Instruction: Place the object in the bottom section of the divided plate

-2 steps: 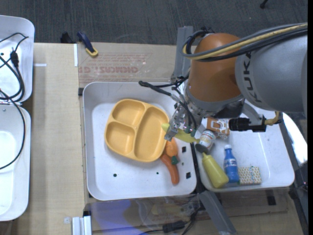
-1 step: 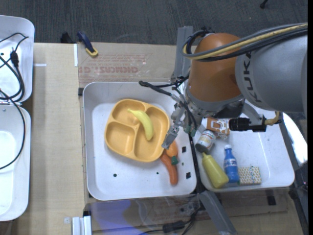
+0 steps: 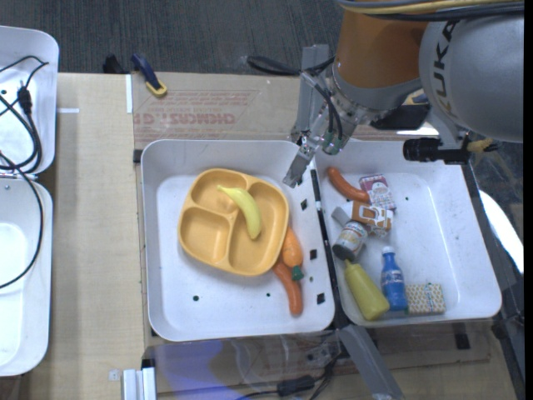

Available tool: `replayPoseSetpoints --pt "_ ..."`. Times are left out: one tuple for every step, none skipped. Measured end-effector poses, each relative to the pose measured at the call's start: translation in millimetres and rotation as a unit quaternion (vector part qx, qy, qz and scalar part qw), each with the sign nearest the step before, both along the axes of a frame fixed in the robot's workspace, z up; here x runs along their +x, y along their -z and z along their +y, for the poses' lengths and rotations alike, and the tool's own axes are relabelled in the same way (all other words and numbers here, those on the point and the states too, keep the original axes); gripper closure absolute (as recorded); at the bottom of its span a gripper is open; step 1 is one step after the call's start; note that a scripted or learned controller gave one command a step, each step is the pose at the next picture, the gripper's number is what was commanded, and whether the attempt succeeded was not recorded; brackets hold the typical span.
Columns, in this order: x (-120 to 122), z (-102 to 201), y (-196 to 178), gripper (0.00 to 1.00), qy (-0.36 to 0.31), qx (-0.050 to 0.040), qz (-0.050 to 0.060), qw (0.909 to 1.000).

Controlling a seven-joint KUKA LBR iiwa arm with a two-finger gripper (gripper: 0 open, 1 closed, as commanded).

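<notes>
A yellow divided plate (image 3: 202, 233) lies in the left bin (image 3: 166, 307). On it rests a yellow banana (image 3: 244, 209), lying across the ridge between the plate's back and right sections. My gripper (image 3: 298, 168) hangs over the wall between the two bins, just past the plate's back right rim and apart from the banana. The grey arm with its orange band (image 3: 379, 32) rises behind it at the upper right.
An orange carrot (image 3: 291, 249) and a red sausage (image 3: 291, 290) lie by the plate's right edge. The right bin (image 3: 466, 248) holds another sausage (image 3: 346, 185), a small carton (image 3: 379, 195), a can (image 3: 350, 239), a mustard bottle (image 3: 366, 289), a blue bottle (image 3: 391, 275) and a sponge (image 3: 425, 298).
</notes>
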State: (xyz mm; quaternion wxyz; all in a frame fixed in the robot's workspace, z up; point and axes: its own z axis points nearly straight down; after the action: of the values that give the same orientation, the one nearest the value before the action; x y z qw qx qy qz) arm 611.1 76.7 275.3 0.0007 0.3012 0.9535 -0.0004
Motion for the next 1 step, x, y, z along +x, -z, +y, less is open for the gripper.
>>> replayPoseSetpoints --pt "39.7 31.5 -166.9 0.0 0.074 0.0 -0.001 0.9973"
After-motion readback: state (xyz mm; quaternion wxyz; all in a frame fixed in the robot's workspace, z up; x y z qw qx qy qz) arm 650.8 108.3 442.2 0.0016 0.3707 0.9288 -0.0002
